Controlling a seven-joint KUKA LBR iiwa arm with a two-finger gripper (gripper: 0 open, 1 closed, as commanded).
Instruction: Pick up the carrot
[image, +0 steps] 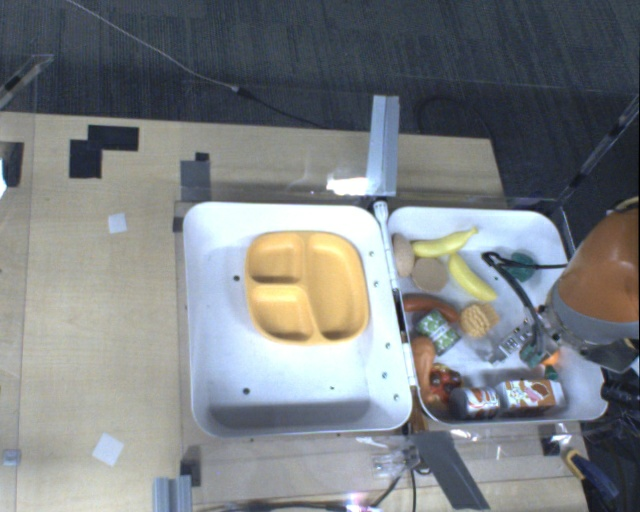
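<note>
The carrot (424, 356) is a short orange piece lying at the left wall of the right bin (545, 222), below a green packet (437, 329). My gripper (516, 344) hangs low over the right half of that bin, under the grey wrist and the orange band (608, 264). It is about a hand's width to the right of the carrot and apart from it. I see nothing held in it.
The right bin is crowded: two bananas (458, 257), a reddish sausage (430, 303), a round waffle cookie (478, 319), a green toy (520, 265), and bottles (505, 397) along the front wall. The left bin (215, 330) holds a yellow divided plate (303, 285).
</note>
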